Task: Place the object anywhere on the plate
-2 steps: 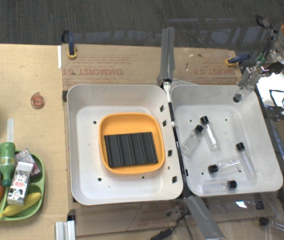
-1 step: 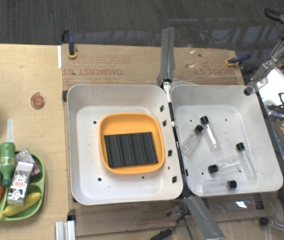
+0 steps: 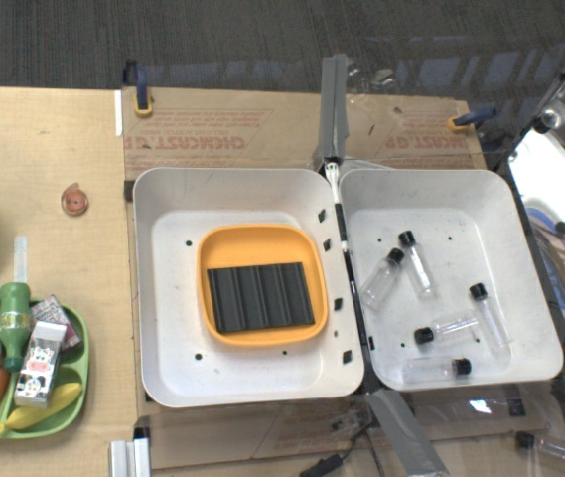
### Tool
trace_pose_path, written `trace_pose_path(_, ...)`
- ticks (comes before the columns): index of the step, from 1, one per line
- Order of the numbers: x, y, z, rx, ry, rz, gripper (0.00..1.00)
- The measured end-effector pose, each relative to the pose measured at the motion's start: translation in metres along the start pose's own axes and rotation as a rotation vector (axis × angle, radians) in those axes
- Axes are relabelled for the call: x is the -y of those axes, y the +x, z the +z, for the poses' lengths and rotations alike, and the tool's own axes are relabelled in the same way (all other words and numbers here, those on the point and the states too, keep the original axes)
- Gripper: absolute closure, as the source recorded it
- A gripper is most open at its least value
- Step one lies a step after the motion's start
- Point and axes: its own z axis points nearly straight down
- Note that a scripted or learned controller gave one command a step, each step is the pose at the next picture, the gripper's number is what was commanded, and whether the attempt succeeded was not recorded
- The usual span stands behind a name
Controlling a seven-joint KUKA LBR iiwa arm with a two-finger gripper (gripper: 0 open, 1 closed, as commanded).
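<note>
We see clear vials (image 3: 416, 266) lying loose in the right bin (image 3: 520, 217), the orange plate (image 3: 262, 241) waiting left. They look light, slick, roll-prone; take one mid-barrel. The gripper's state we cannot tell.

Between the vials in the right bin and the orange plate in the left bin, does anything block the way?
Only the bins' adjoining walls lie between them. The clear black-capped vials lie loose in the right bin; the orange plate sits in the left bin, with a dark ribbed insert covering its middle.
</note>
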Motion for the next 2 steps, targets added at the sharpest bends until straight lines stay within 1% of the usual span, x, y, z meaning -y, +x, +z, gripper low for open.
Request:
trace_pose_path(1,0.0009,0.002,0.001,0.001,0.0,-0.228,1.0)
trace_pose_path(2,0.0047,0.0041,0.0008,0.001,-0.002,-0.581,1.0)
